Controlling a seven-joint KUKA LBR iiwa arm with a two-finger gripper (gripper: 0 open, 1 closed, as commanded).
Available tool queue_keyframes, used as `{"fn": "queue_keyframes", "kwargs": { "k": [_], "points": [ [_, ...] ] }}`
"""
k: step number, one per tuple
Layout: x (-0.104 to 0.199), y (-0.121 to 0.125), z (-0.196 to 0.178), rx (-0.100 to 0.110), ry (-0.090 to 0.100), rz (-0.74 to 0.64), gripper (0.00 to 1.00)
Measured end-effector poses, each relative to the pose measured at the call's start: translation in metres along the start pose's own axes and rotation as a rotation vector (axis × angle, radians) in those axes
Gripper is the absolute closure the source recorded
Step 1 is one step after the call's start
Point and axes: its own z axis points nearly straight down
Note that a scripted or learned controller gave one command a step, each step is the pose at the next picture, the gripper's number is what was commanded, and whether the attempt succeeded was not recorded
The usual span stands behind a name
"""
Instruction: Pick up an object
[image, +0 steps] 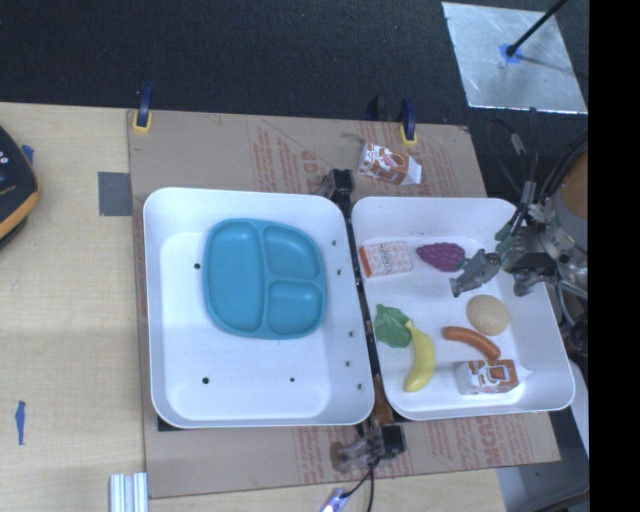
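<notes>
Nearest the bench's front edge, in the right bin (562, 395), a small orange-and-white carton (489, 376) lies against the front wall, with a banana (421, 362) just beside it toward the bins' shared divider and a green leafy piece (392, 326) touching the banana's upper end. A sausage (471, 341) lies just behind the carton, nearly touching a pale round potato-like piece (488, 314). This crowding is the main hazard: a descent aimed at any one of them could land a finger on its neighbour and shove both aside instead of closing round one.

Farther back, the pincer (497, 272) hangs over the right bin's middle, its two dark fingers spread and nothing between them. It sits just above the round piece, which would likely roll out from under a closing grip.

Beyond it lie purple grapes (441, 255) and a flat orange-and-white packet (386, 258); the packet looks too low to pinch easily.

The left bin (160, 300) holds a blue divided plate (266, 278), well apart from the arm. At the bench's back edge a small packet (389, 165) lies outside both bins.
</notes>
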Motion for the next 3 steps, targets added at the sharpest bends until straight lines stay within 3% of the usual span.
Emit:
{"fn": "queue_keyframes", "kwargs": {
  "k": [1, 2, 3],
  "points": [
    [-0.042, 0.042, 0.136, 0.001, -0.001, 0.000, 0.00],
    [-0.096, 0.041, 0.189, -0.008, -0.004, 0.000, 0.00],
    [-0.100, 0.042, 0.175, -0.013, -0.011, -0.003, 1.00]
  ]
}}
